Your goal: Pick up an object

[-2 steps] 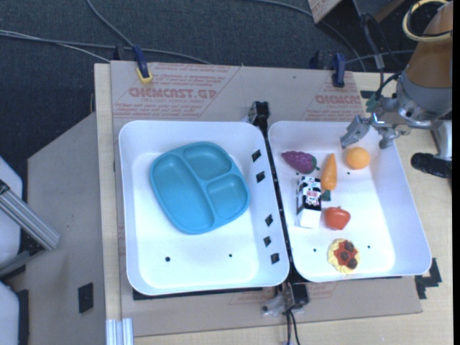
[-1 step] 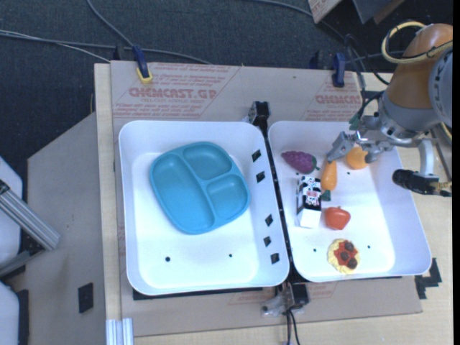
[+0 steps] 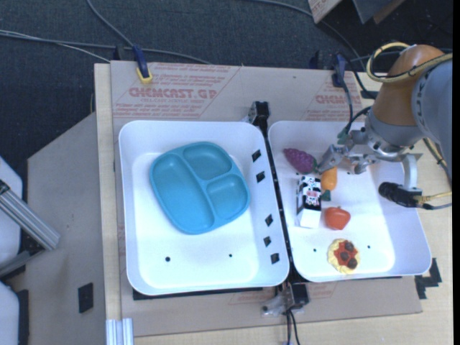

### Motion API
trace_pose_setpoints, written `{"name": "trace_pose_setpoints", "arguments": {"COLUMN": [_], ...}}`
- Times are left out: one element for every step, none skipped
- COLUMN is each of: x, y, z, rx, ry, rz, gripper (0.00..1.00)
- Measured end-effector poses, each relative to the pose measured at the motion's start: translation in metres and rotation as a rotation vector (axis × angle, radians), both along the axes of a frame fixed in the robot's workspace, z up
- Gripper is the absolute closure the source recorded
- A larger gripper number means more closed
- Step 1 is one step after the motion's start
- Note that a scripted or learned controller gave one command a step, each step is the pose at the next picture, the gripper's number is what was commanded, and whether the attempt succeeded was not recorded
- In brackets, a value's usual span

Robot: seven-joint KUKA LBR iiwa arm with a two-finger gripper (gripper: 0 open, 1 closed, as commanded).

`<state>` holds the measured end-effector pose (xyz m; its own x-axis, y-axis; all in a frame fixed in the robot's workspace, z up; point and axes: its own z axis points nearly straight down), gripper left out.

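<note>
From above, the bench [image 3: 180,85] carries two white bins side by side. The left bin [image 3: 136,214] holds a blue divided plate [image 3: 199,186], lying toward that bin's far left part.

The right bin [image 3: 402,243] holds the small things. A purple bunch of grapes [image 3: 298,157] lies near its far left corner. Just nearer, along the left wall, a black-and-white carton [image 3: 310,200] lies on its side. A small orange piece [image 3: 328,179] lies just beside the carton's far end. A red tomato [image 3: 337,217] lies just right of the carton's near end. A little pizza [image 3: 344,255] lies close to the bin's near edge.

The arm [image 3: 410,92] reaches in over the right bin's far right corner. Its gripper [image 3: 347,158] sits low between the grapes and the orange piece; whether it has hold of anything cannot be told.
</note>
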<state>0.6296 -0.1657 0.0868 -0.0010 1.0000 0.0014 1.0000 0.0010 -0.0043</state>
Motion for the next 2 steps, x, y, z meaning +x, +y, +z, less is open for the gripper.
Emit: {"name": "trace_pose_setpoints", "arguments": {"x": [0.002,0.014], "y": [0.0,-0.001], "z": [0.014,0.07], "rx": [0.0,-0.003], "ry": [-0.005,-0.011], "rz": [0.001,0.001], "gripper": [1.0,1.0]}}
